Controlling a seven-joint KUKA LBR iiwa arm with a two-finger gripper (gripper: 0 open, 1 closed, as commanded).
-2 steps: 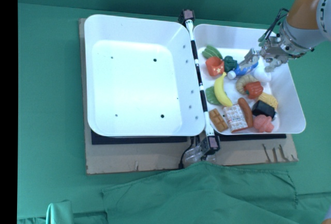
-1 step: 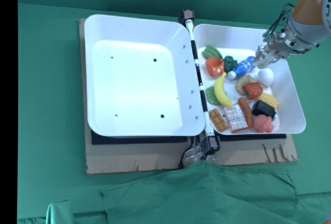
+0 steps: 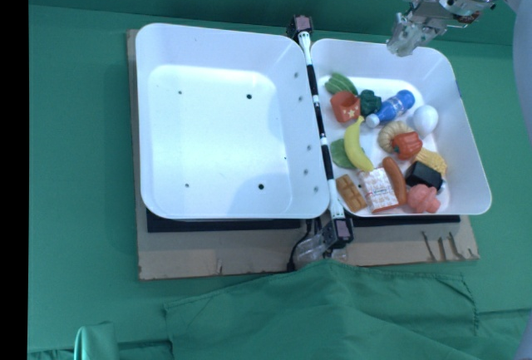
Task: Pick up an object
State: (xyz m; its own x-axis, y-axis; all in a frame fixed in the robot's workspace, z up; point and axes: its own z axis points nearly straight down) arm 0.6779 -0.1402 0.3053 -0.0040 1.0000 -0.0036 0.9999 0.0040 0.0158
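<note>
White plastic makes up both shallow bins. In the camera view, the left bin (image 3: 220,130) sits on cardboard over green cloth. The right bin (image 3: 465,155) carries a crowded lot of toy food: a yellow banana (image 3: 357,146), a red pepper piece (image 3: 345,106), a blue-capped bottle (image 3: 392,107), a white egg (image 3: 425,119), an orange sausage (image 3: 394,179), a black block (image 3: 423,175), a waffle piece (image 3: 351,193) and a printed packet (image 3: 380,189), several of them touching.

The gripper (image 3: 405,41) hangs over the far rim of the right bin, apart from every object and above the pile. Whether its jaws are spread or pressed together cannot be told at this slant; nothing is seen between them.

Assessment: the task stands at the approach step, with no object picked. The next move calls for travel toward the near side and a descent onto one item. The egg and the bottle lie nearest. Crowding is the risk: neighbours may block a clean close.
</note>
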